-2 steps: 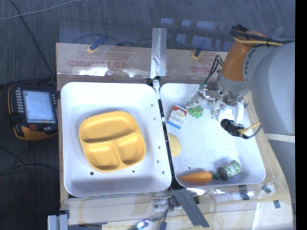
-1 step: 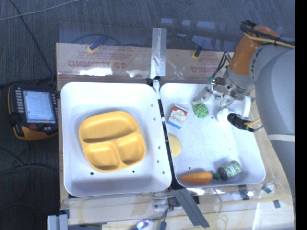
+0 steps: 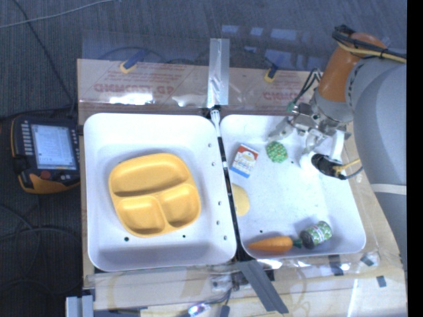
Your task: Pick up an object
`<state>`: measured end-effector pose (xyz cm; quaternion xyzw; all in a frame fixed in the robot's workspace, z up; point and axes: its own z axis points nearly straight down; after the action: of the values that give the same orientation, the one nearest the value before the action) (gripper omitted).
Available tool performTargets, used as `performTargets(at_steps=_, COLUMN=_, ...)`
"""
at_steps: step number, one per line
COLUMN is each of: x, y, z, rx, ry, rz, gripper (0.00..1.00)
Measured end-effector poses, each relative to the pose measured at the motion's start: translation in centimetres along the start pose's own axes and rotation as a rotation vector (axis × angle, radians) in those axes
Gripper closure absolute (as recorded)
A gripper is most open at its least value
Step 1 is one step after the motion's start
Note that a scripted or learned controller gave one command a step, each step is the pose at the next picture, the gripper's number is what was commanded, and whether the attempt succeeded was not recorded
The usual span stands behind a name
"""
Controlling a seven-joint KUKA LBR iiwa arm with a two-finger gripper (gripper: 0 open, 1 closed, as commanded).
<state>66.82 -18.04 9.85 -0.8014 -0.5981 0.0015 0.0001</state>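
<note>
Over the right bin's [image 3: 344, 197] far right corner sits the gripper [image 3: 301, 127], with the grey arm [image 3: 380, 124] and its orange band [image 3: 344, 68] coming in from the right edge. Finger state: cannot tell, the wrist hardware hides it. Nothing is visibly held.

Right bin contents:
- green bumpy ball [image 3: 277, 152], near the far wall, just left of and below the gripper; whether it touches the gripper cannot be told
- small red-and-white box [image 3: 244, 160], lying flat near the divider, left of the ball and apart from it
- flat yellow disc [image 3: 240, 200], against the left wall, below the box
- carrot [image 3: 271, 244], lying on its side along the near wall
- green can [image 3: 316, 234], tipped on its side at the carrot's right end, close to it or touching, near the bin's near right corner

Left bin [image 3: 99, 243] holds a yellow compartment tray [image 3: 154, 193], roughly centred, three compartments up, slightly rotated.

Off the bench to the left, a teach pendant [image 3: 45, 150] with a lit screen lies on the dark floor, cables running away from it. Behind the bins, a clear sheet [image 3: 172, 84] is taped down with yellow clips at the far edge, and a strip of silver tape [image 3: 218, 71] runs across it, in line with the seam between the bins.
</note>
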Motion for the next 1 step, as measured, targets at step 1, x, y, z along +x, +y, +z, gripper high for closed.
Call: performTargets(at_steps=1, x=9.32, y=-3.61, z=-8.54, rx=-0.001, ry=0.002, rz=-0.080, gripper=0.00)
